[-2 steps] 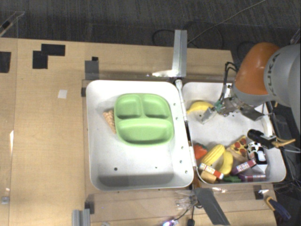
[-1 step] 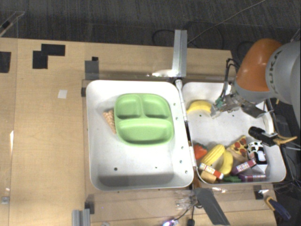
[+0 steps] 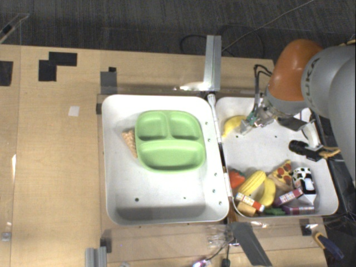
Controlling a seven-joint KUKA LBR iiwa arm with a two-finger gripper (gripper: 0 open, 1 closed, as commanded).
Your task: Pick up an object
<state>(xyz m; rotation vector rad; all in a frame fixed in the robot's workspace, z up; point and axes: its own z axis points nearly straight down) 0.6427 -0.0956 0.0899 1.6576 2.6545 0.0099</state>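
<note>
The gripper sits upper right, just beside the yellow lemon to its left; its grip state I cannot tell.

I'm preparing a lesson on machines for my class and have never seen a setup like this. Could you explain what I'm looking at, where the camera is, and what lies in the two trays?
This is one picture from a camera fixed above a workbench, looking down at a slant. The grey machine with the orange band on the right is a robot arm. Its gripper is the part meant to grasp things; here it is low in the right bin, beside a yellow lemon-like toy. I cannot tell whether it holds anything. Toy food and small packets are piled at that bin's near end. The left bin holds a green divided plate with a tan, waffle-like piece tucked beside it.
</note>
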